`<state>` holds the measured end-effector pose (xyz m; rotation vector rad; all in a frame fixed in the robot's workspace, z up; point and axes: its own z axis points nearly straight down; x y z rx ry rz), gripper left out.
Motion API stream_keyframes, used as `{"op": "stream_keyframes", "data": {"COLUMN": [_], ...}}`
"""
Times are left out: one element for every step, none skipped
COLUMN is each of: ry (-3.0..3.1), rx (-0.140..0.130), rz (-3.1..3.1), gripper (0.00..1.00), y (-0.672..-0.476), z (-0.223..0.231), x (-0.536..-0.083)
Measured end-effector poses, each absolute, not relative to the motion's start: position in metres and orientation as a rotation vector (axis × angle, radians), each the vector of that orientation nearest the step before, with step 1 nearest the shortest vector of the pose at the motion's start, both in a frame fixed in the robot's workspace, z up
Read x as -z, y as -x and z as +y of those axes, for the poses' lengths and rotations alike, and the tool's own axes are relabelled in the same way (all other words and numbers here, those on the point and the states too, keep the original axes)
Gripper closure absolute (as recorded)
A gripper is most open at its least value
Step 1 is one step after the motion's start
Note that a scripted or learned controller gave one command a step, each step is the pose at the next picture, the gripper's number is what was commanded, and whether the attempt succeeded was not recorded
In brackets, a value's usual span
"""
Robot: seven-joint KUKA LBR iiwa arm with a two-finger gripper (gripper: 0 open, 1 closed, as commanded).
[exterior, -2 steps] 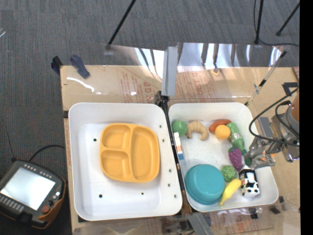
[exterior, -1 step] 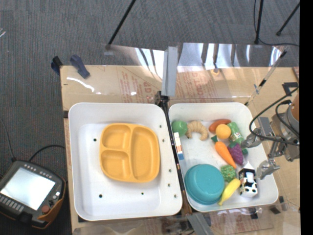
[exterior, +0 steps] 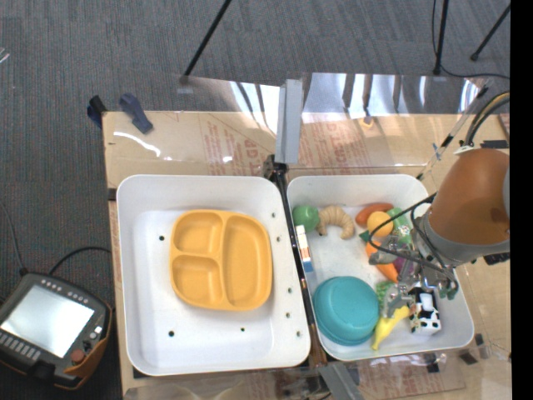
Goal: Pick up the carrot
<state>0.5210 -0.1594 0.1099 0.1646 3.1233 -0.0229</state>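
Reaching in from the right, the grey arm (exterior: pixel 475 207) with its orange band hangs low over the right-hand bin (exterior: pixel 333 182), and the hand (exterior: pixel 408 286) sits among the toys crowded along that bin's right side. Whether its fingers are apart or closed cannot be told, nor whether anything lies between them.

Just up and to the left of the hand lies the carrot (exterior: pixel 385 267), an orange piece partly hidden under the wrist parts. Its long axis seems to run at a slant from upper left to lower right, though which end is the tip cannot be made out. A yellow fruit (exterior: pixel 379 222) and a red-orange piece (exterior: pixel 372 211) lie just beyond it, toward the bin's far wall.

Left of the hand stands a teal bowl (exterior: pixel 346 308), close by, with a yellow banana-like toy (exterior: pixel 385 330) between bowl and hand. Right beneath the hand is a black-and-white cow figure (exterior: pixel 426 315), near the bin's near right corner. Farther left and up are a croissant (exterior: pixel 337 219) and a green ball (exterior: pixel 305 216).

Open floor in this bin lies between the croissant and the bowl. Well to the left, the other bin (exterior: pixel 141 198) holds a yellow divided plate (exterior: pixel 221 259), with bare white floor all round it. Both bins rest on the worktop (exterior: pixel 208 144)
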Motion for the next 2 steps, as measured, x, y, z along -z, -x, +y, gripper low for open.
{"op": "stream_keyframes", "data": {"ry": [0.096, 0.105], "rx": [-0.002, -0.003], "rz": [3.137, 3.137], "gripper": [0.0, 1.0], "y": [-0.546, -0.548], "z": [-0.191, -0.189], "x": [-0.089, -0.1]}}
